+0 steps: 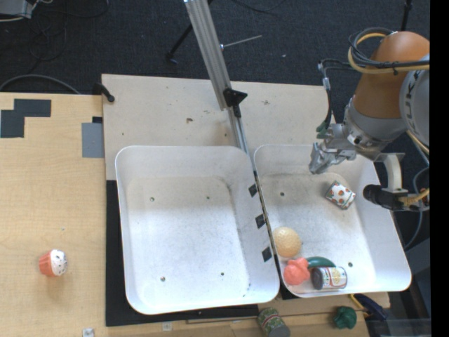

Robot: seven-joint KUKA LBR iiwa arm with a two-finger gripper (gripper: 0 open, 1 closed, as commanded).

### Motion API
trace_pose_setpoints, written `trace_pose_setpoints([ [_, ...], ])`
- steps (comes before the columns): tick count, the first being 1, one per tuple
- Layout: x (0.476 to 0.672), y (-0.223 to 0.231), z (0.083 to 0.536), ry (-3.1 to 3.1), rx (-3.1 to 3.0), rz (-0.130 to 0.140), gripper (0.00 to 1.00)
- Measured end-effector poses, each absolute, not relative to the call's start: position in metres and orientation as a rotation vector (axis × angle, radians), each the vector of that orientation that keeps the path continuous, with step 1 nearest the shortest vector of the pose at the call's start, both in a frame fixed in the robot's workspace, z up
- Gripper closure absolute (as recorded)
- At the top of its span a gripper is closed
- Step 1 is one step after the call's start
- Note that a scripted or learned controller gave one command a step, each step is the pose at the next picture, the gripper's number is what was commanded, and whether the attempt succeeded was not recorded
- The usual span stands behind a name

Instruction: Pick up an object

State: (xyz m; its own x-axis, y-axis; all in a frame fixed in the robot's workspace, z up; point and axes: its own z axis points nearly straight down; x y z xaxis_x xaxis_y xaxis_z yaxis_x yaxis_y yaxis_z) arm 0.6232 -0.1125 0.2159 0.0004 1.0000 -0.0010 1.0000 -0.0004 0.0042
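My gripper (319,164) hangs over the far part of the right bin (382,248), with nothing visible between its fingers. A small white toy with red and green marks (339,194) lies just to its right and nearer the front. Toward the bin's front left sit a tan ball (287,241), a pink-orange soft toy (297,272), a dark green object (321,262) and a small dark can with a pale label (329,278), all close together.
The left bin (133,188) sits beside the right one, separated by a divider with black clips (259,220). An aluminium post (210,48) slants up behind the bins. A red-and-white toy (53,263) lies on the wooden table at left. Two green objects (344,317) lie below the right bin.
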Motion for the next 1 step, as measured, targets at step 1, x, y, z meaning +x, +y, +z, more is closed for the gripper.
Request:
trace_pose_setpoints([
  [1, 0.6233, -0.114, 0.2319, 2.221, 2.222, 0.0, 1.0],
])
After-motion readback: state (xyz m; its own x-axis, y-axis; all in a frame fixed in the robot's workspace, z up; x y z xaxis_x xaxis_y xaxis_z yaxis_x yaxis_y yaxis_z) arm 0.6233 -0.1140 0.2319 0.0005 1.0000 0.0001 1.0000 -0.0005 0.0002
